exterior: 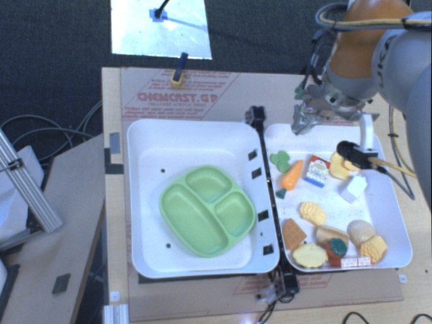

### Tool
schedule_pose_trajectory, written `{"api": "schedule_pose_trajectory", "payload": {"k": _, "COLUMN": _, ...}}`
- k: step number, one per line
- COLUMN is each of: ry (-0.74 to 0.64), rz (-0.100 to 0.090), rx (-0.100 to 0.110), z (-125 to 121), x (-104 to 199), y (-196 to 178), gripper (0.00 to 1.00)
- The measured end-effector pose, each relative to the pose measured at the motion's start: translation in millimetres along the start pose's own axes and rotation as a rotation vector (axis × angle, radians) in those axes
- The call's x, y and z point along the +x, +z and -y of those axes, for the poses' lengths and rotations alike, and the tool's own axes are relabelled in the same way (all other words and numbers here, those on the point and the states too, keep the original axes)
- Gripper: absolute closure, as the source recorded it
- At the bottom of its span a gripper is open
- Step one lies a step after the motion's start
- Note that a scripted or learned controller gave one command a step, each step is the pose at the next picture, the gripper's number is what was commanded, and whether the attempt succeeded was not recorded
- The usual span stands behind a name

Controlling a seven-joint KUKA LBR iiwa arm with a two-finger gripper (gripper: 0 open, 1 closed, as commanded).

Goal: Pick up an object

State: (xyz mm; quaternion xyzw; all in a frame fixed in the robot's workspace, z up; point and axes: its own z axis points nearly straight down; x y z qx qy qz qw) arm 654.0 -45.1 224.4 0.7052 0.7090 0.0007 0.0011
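My gripper hangs over the back left corner of the right bin, above bare white floor and apart from every object. In front of it lie a green broccoli piece, an orange carrot and a small white, blue and red box. A yellow piece and a white block lie to the right. Near the front sit a ridged yellow piece, a brown cracker, a yellow round slice, a beige egg and a corn cob.
The left bin holds a green divided plate. A black divider with clips runs between the bins. The arm's orange band and grey links reach in over the right bin's back right.
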Motion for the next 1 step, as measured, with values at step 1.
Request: {"api": "schedule_pose_trajectory", "payload": {"k": 1, "ry": 0.005, "rz": 0.0, "rx": 0.001, "z": 2.5, "x": -9.3, "y": 9.2, "gripper": 1.0}}
